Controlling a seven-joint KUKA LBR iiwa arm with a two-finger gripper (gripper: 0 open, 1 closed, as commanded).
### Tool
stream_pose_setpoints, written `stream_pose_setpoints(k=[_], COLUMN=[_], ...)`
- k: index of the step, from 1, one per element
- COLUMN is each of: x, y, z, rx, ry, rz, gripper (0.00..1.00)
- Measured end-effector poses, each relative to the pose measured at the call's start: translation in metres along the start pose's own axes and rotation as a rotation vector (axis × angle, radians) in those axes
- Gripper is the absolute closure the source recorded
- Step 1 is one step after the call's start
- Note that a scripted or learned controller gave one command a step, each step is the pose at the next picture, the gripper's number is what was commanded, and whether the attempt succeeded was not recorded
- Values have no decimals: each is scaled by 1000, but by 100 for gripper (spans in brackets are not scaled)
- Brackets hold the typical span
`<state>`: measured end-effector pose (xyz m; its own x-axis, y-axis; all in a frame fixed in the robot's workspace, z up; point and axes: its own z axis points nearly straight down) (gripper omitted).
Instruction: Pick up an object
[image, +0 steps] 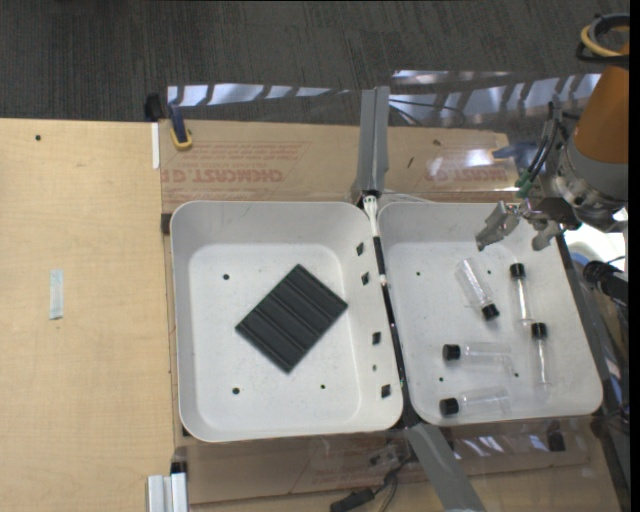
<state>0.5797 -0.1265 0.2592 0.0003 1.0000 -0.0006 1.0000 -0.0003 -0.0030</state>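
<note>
Vials: we count five clear vials with black caps lying in the right bin (575, 395); the nearest to the jaws is the vial (476, 289) near the bin's far edge, tilted, cap toward the near side
Other vials: one upright-lying pair along the right edge (521, 292) and (540, 350), two more near the near edge (478, 352) and (474, 403)
Ribbed pad: a dark ribbed pad (292, 316) lies at the middle of the left bin (200, 400)
Jaws: the gripper (519, 226) hangs over the right bin's far right corner, jaws spread wide, nothing between them
Progress: we judge nothing is picked yet; all objects rest on the bin floors
Left to do: descend over one object, close on it, lift it
</note>
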Motion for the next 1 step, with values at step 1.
stream_pose_setpoints(k=[1], x=[-46], y=[-69], z=[103], rx=[0], ry=[1], rz=[-3], gripper=[0])
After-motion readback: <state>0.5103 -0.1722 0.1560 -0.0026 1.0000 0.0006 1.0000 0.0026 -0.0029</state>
